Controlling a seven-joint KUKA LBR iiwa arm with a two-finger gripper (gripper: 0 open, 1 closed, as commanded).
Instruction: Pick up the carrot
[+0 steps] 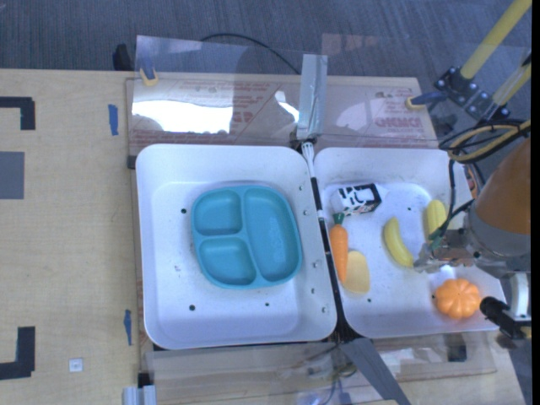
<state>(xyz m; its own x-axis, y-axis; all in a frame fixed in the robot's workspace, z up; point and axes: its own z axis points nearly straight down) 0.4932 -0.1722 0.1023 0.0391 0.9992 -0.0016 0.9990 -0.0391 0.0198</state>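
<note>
The carrot is orange with a small green top and lies lengthwise along the left wall of the right bin. My gripper hangs over the right part of that bin, well to the right of the carrot. It is just right of a banana and above a small orange pumpkin. The wrist hides what lies under it.
A pale yellow piece touches the carrot's right side. A black-and-white object lies behind it, and a yellow item sits near the gripper. The left bin holds a blue divided plate. Clear panels stand behind both bins.
</note>
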